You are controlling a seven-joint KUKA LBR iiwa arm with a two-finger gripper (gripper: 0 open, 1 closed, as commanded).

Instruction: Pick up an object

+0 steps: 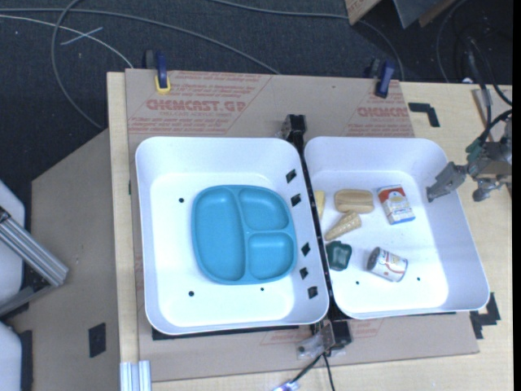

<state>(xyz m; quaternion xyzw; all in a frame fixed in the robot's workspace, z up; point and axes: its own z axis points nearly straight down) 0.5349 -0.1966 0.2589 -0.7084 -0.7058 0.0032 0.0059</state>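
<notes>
The right bin (pixel 456 243) holds several small items. A tan bread-like piece (pixel 353 200) lies beside a red and white box (pixel 396 204). Below them are a yellow cone-shaped piece (pixel 343 226), a dark green item (pixel 339 256) and a silver can (pixel 387 264) on its side. My gripper (pixel 464 186) hovers over the bin's right rim, to the right of the red and white box. Its fingers are spread open with nothing between them.
The left bin (pixel 163 218) holds a blue divided plate (pixel 243 233). A black divider with clips (pixel 303 218) runs between the bins. Clamps (pixel 162 70) sit at the board's back edge, and cables lie on the dark floor behind.
</notes>
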